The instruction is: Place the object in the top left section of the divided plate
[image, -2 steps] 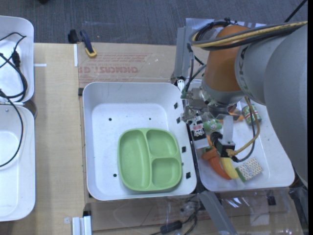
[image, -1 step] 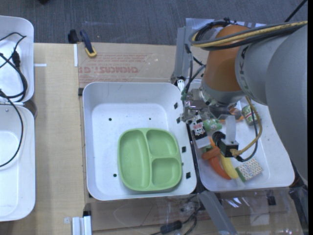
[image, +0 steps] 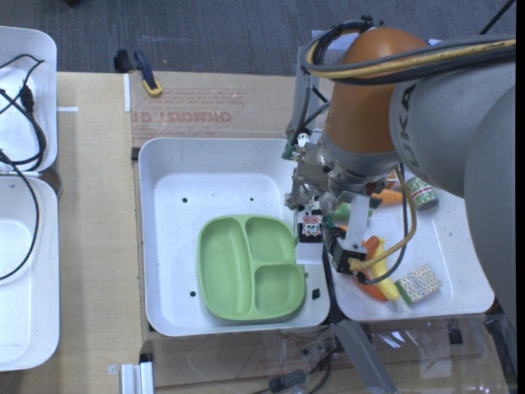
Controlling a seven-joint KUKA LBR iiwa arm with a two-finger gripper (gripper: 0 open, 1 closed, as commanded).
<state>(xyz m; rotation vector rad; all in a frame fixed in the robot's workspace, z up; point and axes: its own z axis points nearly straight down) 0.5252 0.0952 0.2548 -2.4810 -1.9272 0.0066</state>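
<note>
While the arm reaches in from the right, the fixed camera view shows the following.

Camera view, arm: the grey arm (image: 459,113) with its orange band (image: 373,97) covers the upper part of the right bin; dark and yellowish cables loop over the band and hang down beside the wrist.

Camera view, tool: the tool (image: 312,220) hangs over the seam where the two bins meet, just past the right edge of the plate; whether its fingers stand wide or narrow cannot be told, and nothing can be made out between them.

Camera view, divided plate: the green divided plate (image: 248,268) lies flat in the lower middle of the left bin (image: 164,220), with one long section on its left and two smaller ones on its right; all three sections show bare green.

Camera view, objects: the small things lie in the right bin (image: 459,261), partly hidden by the wrist: orange and yellow pieces (image: 373,269), a patterned block (image: 419,282) near the bin's lower edge, and a small striped can (image: 421,193) higher up. Which of them is the task's object cannot be told.

Camera view, in the way: the wrist and its cables hide the inner wall of the right bin.

Camera view, surroundings: a flat cardboard sheet (image: 205,109) lies on the worktop (image: 90,220) behind the left bin, with a blue and yellow tool (image: 148,74) at its far corner; white basins with black cables (image: 20,130) stand at the left edge.
</note>
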